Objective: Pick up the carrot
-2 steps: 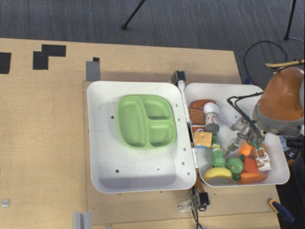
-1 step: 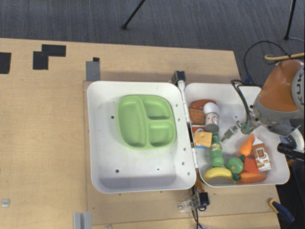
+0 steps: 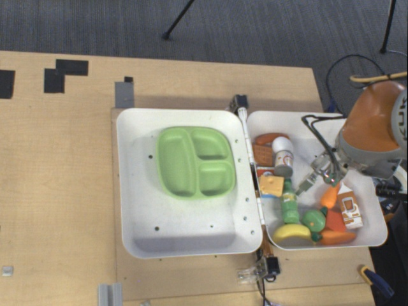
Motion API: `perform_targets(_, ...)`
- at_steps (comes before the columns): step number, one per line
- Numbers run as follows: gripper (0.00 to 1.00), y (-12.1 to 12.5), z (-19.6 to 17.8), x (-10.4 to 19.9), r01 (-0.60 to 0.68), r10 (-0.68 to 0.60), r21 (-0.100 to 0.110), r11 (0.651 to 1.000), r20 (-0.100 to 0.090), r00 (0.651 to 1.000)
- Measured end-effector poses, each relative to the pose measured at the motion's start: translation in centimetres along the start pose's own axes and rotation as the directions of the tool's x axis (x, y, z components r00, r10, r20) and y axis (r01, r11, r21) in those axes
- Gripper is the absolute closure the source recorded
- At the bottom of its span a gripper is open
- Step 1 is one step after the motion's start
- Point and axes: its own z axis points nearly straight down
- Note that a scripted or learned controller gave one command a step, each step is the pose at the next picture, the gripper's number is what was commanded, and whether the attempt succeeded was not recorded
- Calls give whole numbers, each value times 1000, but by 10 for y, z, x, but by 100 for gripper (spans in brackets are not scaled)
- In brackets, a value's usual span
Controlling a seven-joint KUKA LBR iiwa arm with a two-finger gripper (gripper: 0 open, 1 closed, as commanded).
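Carrot lies in the right bin, a short orange piece tilted beside a small carton, just under the pincer. Part of the carrot's upper end is covered by the metal of the pincer, so whether they touch cannot be told. The pincer's state is likewise too blurred and too much in the arm's shadow to make out; nothing is plainly seen between its parts. The arm comes in from the right, its orange band and grey wrist hiding the bin's upper right corner and being cut off by the picture's edge.

Also in the right bin: a brown item half hidden behind a white bottle, a yellow cheese wedge, a green bottle, a banana, a green pepper-like piece and an orange-red item along the lower wall, its shape hard to read.

The left bin holds a green divided plate with three compartments, lying flat near the bin's middle. Both bins sit side by side on the wooden table.
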Motion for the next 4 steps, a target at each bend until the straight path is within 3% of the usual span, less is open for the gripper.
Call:
perform_targets(1, 0, -24, 0, -14, 232, -232, -1, 973, -3, 973)
perform_targets(2, 100, -22, -12, -15, 231, -231, -3, 973, 2, 973)
perform_targets(3, 100, -24, -1, -3, 616, -616, 1, 788, 4, 788)
perform_targets(4, 100, -27, -104, -39, 453, -453, 0, 891, -4, 891)
